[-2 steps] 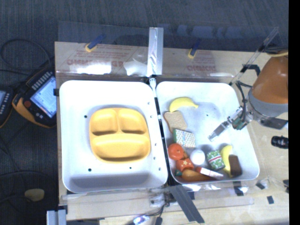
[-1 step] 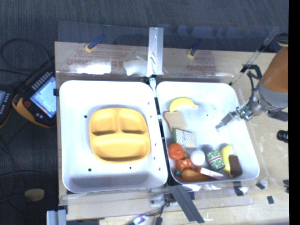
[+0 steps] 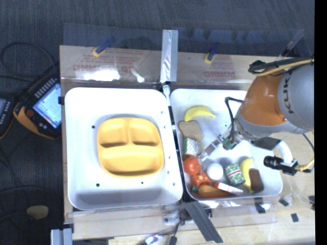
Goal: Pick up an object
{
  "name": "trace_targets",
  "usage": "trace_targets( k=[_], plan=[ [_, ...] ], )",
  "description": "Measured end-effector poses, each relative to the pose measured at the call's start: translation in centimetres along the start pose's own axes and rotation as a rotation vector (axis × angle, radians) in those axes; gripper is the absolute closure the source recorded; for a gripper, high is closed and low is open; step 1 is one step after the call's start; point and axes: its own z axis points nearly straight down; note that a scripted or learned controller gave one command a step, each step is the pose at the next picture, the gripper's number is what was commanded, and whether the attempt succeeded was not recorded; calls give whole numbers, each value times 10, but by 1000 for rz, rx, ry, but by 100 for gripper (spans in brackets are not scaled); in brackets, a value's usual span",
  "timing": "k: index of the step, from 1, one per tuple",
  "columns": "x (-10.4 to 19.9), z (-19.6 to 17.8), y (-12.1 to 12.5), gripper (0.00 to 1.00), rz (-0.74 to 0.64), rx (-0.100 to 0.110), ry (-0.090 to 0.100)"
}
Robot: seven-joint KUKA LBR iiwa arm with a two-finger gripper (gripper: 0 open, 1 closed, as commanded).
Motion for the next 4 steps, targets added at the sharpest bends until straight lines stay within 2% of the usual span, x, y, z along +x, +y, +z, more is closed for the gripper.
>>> trace_targets(
  k=[1, 2, 3, 4],
  plan=[
    [-22, -5, 74, 0, -29, 11, 13],
    [-27, 13, 74, 0, 99, 0, 7],
    [-46, -2, 113, 0, 180, 36, 27],
    [-43, -35, 92, 0, 106, 16, 12]
  ],
)
